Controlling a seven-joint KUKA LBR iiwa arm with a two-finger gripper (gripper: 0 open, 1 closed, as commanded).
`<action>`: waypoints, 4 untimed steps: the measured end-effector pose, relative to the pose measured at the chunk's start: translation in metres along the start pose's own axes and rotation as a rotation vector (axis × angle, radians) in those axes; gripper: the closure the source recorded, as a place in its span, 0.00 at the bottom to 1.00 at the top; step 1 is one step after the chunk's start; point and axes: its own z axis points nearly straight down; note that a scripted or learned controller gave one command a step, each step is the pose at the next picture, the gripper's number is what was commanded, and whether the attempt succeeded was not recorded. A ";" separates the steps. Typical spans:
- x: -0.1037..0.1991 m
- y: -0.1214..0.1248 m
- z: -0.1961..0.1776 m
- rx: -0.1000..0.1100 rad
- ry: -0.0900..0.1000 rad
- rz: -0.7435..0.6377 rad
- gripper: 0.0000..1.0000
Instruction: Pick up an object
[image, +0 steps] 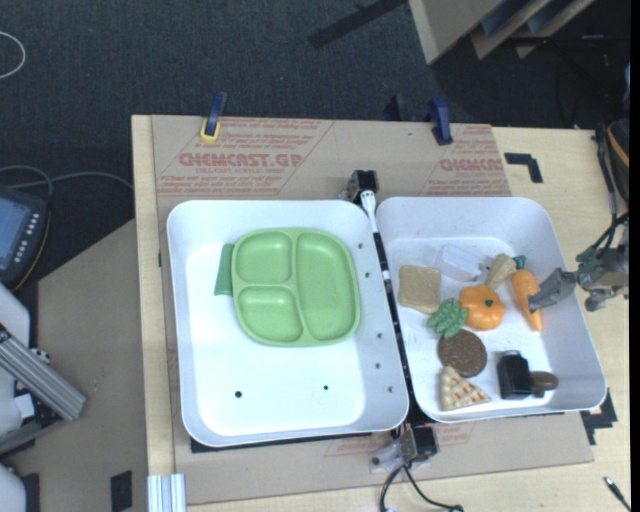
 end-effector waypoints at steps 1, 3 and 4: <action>0.000 0.003 -0.006 -0.013 -0.004 -0.004 0.00; 0.000 0.019 0.096 -0.007 -0.001 -0.004 0.00; 0.001 0.019 0.129 -0.009 0.000 -0.004 0.00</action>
